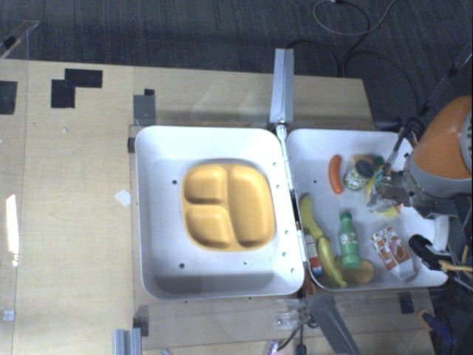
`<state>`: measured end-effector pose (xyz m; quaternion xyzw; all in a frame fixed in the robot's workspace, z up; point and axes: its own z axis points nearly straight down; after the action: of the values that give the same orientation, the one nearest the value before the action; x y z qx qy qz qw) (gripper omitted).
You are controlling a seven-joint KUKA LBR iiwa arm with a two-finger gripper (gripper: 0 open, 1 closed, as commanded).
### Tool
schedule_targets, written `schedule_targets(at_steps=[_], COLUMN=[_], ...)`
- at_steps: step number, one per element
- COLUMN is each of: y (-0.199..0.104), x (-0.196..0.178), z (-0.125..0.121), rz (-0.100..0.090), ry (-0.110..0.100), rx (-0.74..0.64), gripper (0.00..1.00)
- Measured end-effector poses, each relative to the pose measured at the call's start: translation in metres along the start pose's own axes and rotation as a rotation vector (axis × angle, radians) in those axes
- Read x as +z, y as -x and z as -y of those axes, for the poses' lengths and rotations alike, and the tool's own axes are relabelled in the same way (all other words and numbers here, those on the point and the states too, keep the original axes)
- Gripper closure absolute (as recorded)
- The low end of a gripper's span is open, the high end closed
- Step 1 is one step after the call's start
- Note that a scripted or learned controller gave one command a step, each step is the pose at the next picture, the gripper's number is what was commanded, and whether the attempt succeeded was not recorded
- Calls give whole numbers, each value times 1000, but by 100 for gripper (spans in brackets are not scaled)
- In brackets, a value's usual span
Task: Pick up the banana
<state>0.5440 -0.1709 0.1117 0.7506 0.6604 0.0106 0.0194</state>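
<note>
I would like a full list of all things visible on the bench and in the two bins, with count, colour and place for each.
left bin: 1, white, centre of the bench
divided tray: 1, yellow, three compartments, middle of the left bin
right bin: 1, white, beside the left bin
banana: 1, yellow, along the right bin's left wall
bottle: 1, green, lying right of the banana
sausage-shaped item: 1, orange-red, upper part of the right bin
small packet: 1, white and brown, lower right of the right bin
arm: 1, grey with orange band, over the right bin's right side
claw: 1, dark, among small items in the right bin
</note>
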Motion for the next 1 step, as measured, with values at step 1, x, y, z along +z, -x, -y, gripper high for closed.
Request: schedule_targets(at_steps=[1], y=[-26], x=[-99], z=[-64], rz=[-5], ry=[-38], rx=[247], gripper=[100])
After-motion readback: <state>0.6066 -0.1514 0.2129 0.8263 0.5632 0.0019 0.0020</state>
